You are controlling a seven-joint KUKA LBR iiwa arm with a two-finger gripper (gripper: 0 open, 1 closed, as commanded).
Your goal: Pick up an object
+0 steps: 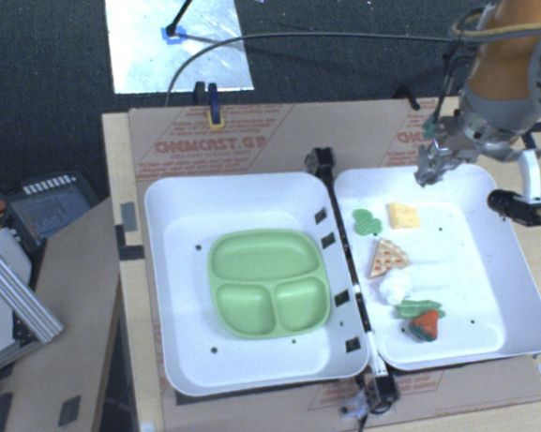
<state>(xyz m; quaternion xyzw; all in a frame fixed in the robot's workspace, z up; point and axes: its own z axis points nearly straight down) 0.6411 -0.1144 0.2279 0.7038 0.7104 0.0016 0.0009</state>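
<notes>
From the camera view, the end effector (429, 170) hangs over the far edge of the right bin (510, 265), on the grey-and-orange arm (506, 58) that comes in from the right; its tips are small and dark against the rim, and I cannot tell whether they are spread or pressed together, though nothing shows between them. The candidate things all lie nearer the camera than the end effector and a little to its left: the yellow cheese block (403, 215) is the closest, just below it; the green leafy piece (366, 221) sits further left; the triangular cracker (386, 258) is beyond that, and then the white lump (395, 287) and the red-and-green vegetable (423, 322) well apart from it at the near side. The left bin (190, 264) holds a green divided tray (267, 281), far to the end effector's left. To do the pick well, I judge the cheese block the best target: short travel, a blocky shape and clear space around it. The approach should centre over it and come straight down with the fingers astride its narrower sides. The flat cracker looks likely to slip, and the clustered white lump and vegetable risk a double contact.
</notes>
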